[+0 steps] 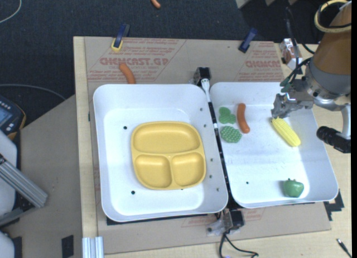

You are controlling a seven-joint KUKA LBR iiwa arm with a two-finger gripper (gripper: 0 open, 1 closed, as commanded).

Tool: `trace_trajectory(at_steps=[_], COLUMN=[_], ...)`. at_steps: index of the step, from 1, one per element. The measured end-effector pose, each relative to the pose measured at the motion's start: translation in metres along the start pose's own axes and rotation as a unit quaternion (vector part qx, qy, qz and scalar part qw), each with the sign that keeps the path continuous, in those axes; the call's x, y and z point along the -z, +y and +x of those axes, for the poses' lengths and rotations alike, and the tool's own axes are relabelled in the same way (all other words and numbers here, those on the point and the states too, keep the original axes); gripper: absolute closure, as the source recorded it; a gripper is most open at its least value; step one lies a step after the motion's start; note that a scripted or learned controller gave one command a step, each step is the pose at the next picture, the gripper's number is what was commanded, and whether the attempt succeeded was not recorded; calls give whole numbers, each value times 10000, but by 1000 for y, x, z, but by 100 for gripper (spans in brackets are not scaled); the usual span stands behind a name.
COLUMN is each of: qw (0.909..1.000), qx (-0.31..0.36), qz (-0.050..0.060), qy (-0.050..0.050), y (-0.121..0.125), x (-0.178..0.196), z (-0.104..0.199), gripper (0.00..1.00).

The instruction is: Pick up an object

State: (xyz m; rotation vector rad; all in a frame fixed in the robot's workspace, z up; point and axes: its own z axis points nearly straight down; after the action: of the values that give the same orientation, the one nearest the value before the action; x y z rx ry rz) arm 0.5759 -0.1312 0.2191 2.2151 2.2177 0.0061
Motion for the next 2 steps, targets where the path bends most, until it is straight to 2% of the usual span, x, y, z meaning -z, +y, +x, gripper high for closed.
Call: trace_trajectory(at_steps=[1, 2], qw=[10000, 10000], qx=[9, 14], qz=[62, 56], qy=[25, 28], y=[-37, -72], x=[-6, 10], z=[41, 82], gripper=[100, 100])
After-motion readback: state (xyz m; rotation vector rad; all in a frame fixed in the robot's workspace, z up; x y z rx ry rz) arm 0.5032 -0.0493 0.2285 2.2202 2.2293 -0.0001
